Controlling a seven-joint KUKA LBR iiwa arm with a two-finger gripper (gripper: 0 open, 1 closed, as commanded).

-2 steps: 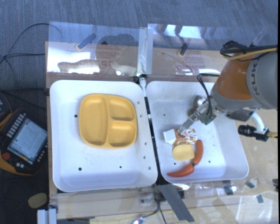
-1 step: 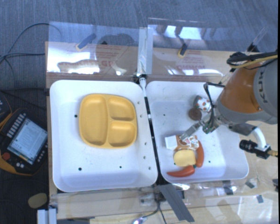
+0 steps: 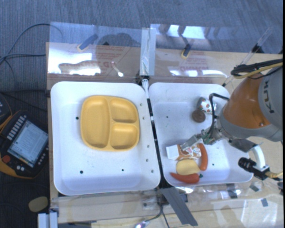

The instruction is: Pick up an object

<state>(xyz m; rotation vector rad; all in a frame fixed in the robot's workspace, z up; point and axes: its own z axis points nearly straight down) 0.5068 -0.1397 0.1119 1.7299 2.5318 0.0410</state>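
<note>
On the left, a yellow divided tray (image 3: 109, 122) was seen lying in the left bin (image 3: 66, 175), well apart from everything the step concerned, and it could be left out of the approach. Across the divider, the right bin (image 3: 173, 113) carried the candidates for picking, crowded into its near part: a small white piece (image 3: 172, 151), an orange and white packet (image 3: 188, 150), a pale yellow rounded object (image 3: 186, 166), a red pepper-like object (image 3: 185, 178) at the near wall, and an orange-red elongated object (image 3: 203, 156) touching the packet's right side. Farther back, a small brown round object (image 3: 198, 116) and a patterned ball-like object (image 3: 206, 105) were set just beside each other. The gripper (image 3: 202, 139) was seen low over the cluster, at the packet's upper right edge; the fingers appeared slightly apart, with nothing visibly caught between them, so no hold could be claimed. It was judged that the grasp would be best made by centring the fingers over a single object, most likely the packet or the orange-red elongated object, before they were closed, since the neighbours were touching and a pinch on two things at once could easily slip. A straight, slow descent and a vertical lift were judged preferable, so that the yellow object and the pepper would not be dragged against the bin's near wall.
</note>
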